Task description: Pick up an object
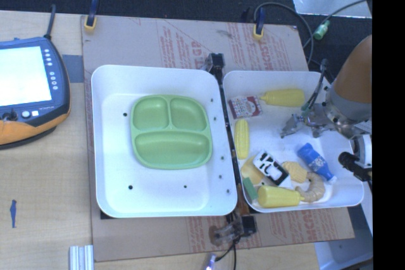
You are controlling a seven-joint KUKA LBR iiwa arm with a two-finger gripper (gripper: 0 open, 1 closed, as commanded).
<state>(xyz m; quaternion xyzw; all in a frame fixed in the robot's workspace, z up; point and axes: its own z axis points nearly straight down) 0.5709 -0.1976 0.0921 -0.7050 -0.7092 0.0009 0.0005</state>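
The right bin (354,199) holds several small objects. A yellow bottle (283,97) and a red-and-white packet (244,107) lie at its far end. A corn cob (242,138) rests along the left wall. At the near end are a blue object (314,161), a black-and-white item (271,167), a yellow cylinder (278,197) and a beige curved piece (313,188). My gripper (300,128) hangs over the bin's middle right, open, with nothing between its fingers. It is above bare bin floor, between the yellow bottle and the blue object.
The left bin (107,155) holds a green divided plate (171,131). A teach pendant (25,85) with a white screen lies on the bench at far left. Clamps and cables sit at the bins' far edge.
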